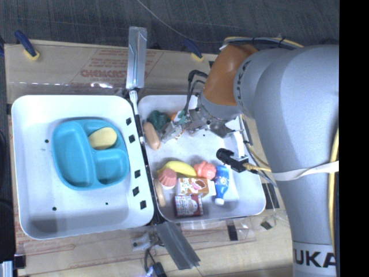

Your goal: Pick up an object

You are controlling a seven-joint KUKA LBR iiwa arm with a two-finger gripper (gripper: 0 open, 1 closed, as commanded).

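Your tool (180,124) hangs low by the hot dog (151,135), grip state unclear imo — centre over it b4 closing.

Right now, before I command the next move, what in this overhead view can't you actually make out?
- Gripper: finger state, too small and cluttered against the green toy.
- Right bin: its far right corner, covered by the arm.
- Can: label print, too small.
- Hot dog: its left side sits against the bin wall; contact unclear.
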